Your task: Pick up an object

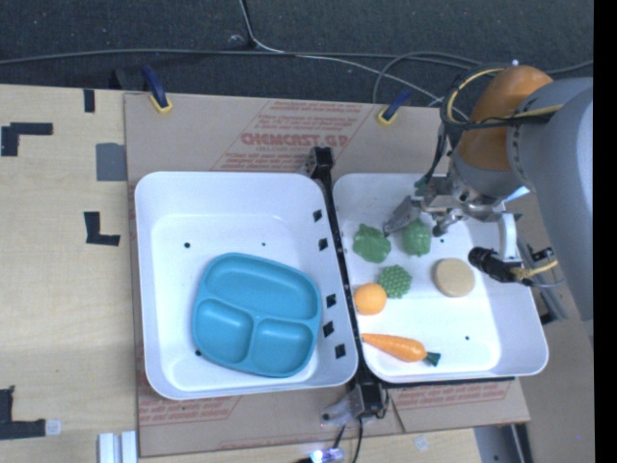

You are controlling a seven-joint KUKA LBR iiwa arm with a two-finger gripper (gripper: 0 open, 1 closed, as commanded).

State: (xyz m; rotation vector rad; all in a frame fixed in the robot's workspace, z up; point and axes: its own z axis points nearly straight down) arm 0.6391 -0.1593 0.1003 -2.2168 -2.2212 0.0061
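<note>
**Gripper lowered over a green toy in the right bin**

In the camera view, two white bins are seen side by side on the worktop. A blue divided tray (256, 314) is laid in the left bin (154, 220). In the right bin (516, 350) several toy foods are scattered: a green leafy piece (370, 245), a second green piece (417, 238), a bumpy green ball (394, 281), an orange ball (370, 299), a tan disc (454, 277) and a carrot (393, 347).

The gripper (421, 216) is held low over the far part of the right bin, at or just above the second green piece, which lies directly beneath its fingers. Whether the fingers are spread or closed cannot be told, and no contact with the piece can be confirmed.

The green piece is judged to be light, hollow plastic, stiff and somewhat slick, with an uneven surface. It would best be taken across its narrower middle, so that it is not squeezed out sideways. The leafy piece lies just beside it and could be nudged.
</note>
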